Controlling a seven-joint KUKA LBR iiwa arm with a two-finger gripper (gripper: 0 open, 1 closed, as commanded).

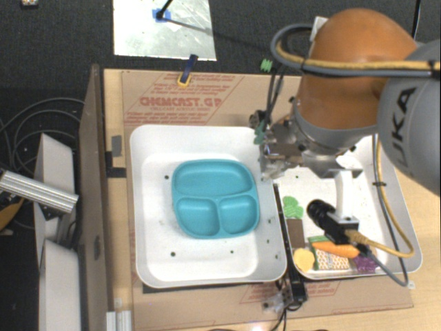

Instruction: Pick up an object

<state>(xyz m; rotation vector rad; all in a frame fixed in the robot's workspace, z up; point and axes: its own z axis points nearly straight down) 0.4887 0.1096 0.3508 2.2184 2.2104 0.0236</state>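
The arm [344, 81] hangs over the right bin [386, 205]; centre squarely over 1 toy [334, 249] before descending.

i see a turquoise divided plate [215, 198] in the white left bin [155, 185]. lower right of the frame: an orange carrot [337, 249], a yellow piece [304, 258], a green piece [291, 205], something purple [366, 263]. the arm [358, 61] is orange and grey.

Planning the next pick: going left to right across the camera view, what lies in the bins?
Blue divided plate in the left bin → green piece → yellow piece → orange carrot-like piece → purple piece, these four in the right bin.
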